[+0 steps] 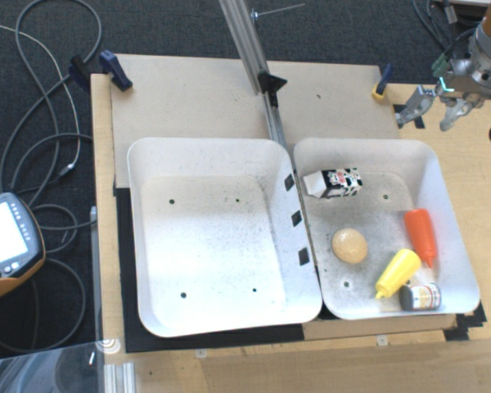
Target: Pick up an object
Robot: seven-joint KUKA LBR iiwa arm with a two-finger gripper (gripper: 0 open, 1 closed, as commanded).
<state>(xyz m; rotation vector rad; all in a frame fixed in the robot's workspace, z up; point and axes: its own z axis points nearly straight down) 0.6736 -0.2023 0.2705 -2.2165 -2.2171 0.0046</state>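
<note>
The right bin [442, 178] holds several objects. A small white carton with a cow print [333, 182] lies near its back left. A tan ball [349, 246] rests in the middle, and an orange carrot-shaped piece [421, 236] lies to the right. A yellow bottle [395, 273] and a small dark jar [420, 296] sit at the front right. My gripper [432, 111] hangs open at the upper right, above the bench behind the right bin, with nothing between its fingers.
The left bin [204, 236] stands beside the right one. A metal pole [244, 39] slants down to the bins' shared edge. Clamps [114, 70] and cables lie at the left, and a pendant [6, 244] sits on the floor.
</note>
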